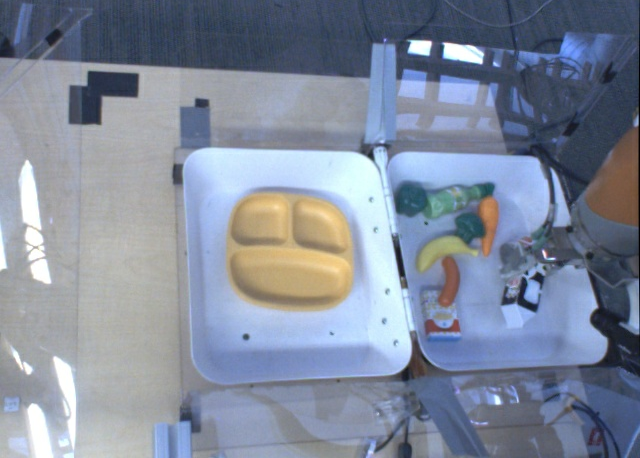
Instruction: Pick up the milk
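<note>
Hovering at the right bin's (570, 346) three o'clock edge, the gripper (524, 276) (whether open or closed I cannot tell) has the milk (441, 314) carton off at its nine o'clock, standing near the bin's six o'clock wall below the sausage (449, 280).

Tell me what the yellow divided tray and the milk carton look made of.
Yellow tray: probably moulded plastic, matte with a soft sheen; rounded compartment edges, one even colour. Milk carton: likely printed cardboard or a plastic toy copy; boxy shape, red and white faces, too small to settle which.
</note>
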### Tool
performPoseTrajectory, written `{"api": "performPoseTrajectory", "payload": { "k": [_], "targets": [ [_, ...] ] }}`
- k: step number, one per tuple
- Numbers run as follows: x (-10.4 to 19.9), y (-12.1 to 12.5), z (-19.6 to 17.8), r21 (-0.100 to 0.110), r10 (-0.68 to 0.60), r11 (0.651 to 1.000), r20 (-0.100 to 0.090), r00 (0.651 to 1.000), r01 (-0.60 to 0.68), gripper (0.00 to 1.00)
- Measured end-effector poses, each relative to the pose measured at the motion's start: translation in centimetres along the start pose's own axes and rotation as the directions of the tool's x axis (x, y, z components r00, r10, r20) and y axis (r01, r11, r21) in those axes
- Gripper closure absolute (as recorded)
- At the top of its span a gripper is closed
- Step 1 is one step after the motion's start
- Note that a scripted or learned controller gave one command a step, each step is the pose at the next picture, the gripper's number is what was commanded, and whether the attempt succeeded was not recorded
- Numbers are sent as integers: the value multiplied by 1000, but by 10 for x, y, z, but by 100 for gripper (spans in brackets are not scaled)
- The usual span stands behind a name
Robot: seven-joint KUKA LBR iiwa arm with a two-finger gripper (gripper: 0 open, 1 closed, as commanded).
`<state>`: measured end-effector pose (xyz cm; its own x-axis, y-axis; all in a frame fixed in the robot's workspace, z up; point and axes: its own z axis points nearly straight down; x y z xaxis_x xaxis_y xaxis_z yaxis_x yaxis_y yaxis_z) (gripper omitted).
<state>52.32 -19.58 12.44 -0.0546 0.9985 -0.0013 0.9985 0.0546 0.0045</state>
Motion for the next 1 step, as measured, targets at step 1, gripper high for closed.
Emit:
{"api": "performPoseTrajectory", "payload": {
  "k": [1],
  "targets": [
    [56, 36, -78, 0, 188, 982, 0, 982, -188, 100]
  ]
}}
